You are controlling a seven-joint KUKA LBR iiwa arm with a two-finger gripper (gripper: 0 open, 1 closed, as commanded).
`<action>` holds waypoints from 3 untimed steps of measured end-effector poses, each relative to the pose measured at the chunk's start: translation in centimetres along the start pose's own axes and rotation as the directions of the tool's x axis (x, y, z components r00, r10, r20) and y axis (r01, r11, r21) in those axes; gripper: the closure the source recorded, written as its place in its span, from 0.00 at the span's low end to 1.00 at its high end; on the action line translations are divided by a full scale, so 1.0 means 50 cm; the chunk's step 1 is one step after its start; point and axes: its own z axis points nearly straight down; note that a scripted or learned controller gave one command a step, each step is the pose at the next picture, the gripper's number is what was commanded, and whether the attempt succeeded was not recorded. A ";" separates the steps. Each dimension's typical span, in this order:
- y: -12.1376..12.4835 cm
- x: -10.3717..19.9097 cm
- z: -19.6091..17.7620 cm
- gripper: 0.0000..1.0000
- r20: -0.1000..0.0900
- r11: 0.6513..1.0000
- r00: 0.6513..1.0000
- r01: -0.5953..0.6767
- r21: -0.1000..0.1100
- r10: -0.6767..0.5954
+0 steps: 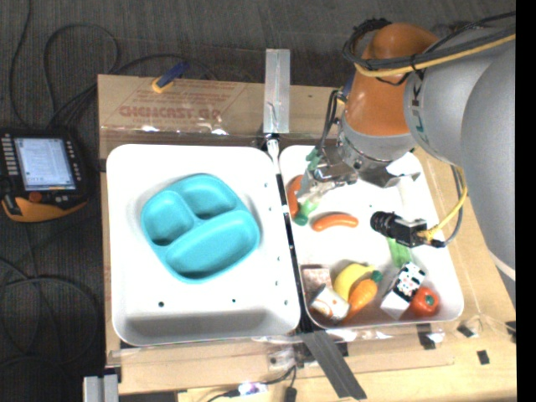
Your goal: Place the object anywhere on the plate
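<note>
A blue plate [201, 224] with three compartments lies in the left bin [134, 308], and nothing rests on it. My gripper [311, 189] hangs low over the far left corner of the right bin [444, 308], close to the wall between the bins. Right under it sit a small red-orange piece [293, 188] and a green piece [300, 214], partly hidden by the gripper. An orange sausage-shaped toy [334, 221] lies just to the right of them on the bin floor. I see nothing clearly held.
Several toys crowd the near end of the right bin: a yellow fruit [352, 278], a carrot [363, 295], a red tomato [425, 301], a black-and-white block [408, 281] and a brown-and-white piece [322, 298]. A black cabled unit [394, 224] hangs from the arm.
</note>
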 end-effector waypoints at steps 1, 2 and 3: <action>0.051 0.129 0.084 1.00 -0.007 0.997 0.997 -0.079 -0.007 0.079; -0.018 0.311 0.090 1.00 -0.007 0.993 0.993 0.117 -0.008 -0.117; -0.019 0.311 0.082 1.00 -0.008 0.993 0.993 0.118 0.001 -0.118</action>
